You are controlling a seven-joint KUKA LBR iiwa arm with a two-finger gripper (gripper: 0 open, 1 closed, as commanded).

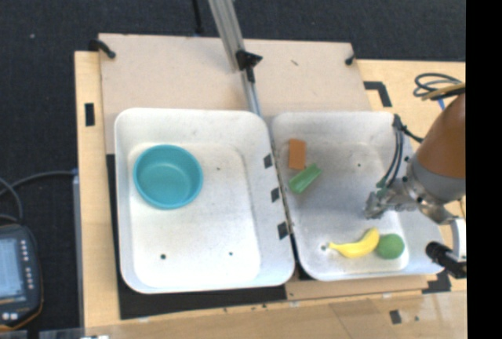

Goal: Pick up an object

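- While the claw [375, 206] hangs low over the right bin [345, 129], I cannot tell its state.
- Just below lie a yellow banana [354, 245] and green ball [391, 246], touching.
- Farther left: orange block [296, 154], green block [303, 179].
- Left bin [235, 251]: teal bowl [168, 176].

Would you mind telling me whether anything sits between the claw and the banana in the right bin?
Nothing visible does. The claw hangs over bare bin floor just above the banana. The green ball touches the banana's right end, off that path.
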